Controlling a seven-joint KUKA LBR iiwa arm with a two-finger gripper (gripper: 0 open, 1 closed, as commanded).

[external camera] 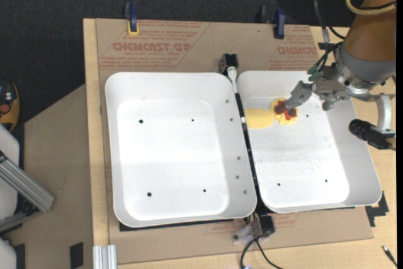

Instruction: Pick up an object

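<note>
single overhead view of the bench with two shallow white bins; the arm (368, 34) enters from the right and its gripper (291, 108) is lowered into the right bin (315, 192), near that bin's upper left corner. the task's thing, a pale yellow rounded object (259, 118), lies on the bin floor just beside the dividing edge between the bins, and a small red and yellow piece (286, 113) sits at its right end, directly at the gripper tip. whether the gripper is spread, narrowed or clamped on anything cannot be told, since the tip merges with the red piece. likely failure modes, as a judgement: the object lies close to the bin wall, so a closing stroke may push it against the wall or roll it aside; a grasp on the small end piece alone may slip on lifting. it is unclear whether the red piece is part of the yellow object or separate. the left bin (170, 148) shows dark dots on its floor. the arm's upper part is cut off at the frame edge.
</note>
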